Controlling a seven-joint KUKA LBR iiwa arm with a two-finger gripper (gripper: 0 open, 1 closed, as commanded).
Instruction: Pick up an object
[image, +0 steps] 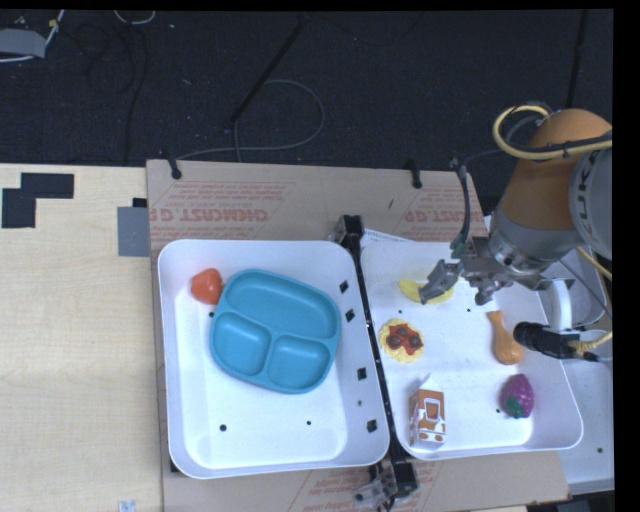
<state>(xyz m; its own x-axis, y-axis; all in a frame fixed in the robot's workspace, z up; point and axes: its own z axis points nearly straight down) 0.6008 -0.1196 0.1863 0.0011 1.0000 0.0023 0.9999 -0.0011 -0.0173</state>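
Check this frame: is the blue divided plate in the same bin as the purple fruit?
No. The blue divided plate lies in the left bin beside an orange-red fruit, while the purple fruit sits in the right bin.

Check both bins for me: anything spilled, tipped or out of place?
Nothing stands out. The blue divided plate sits askew in the left bin beside a red-orange toy. The right bin holds small toy foods lying apart, with the gripper over the yellow one.
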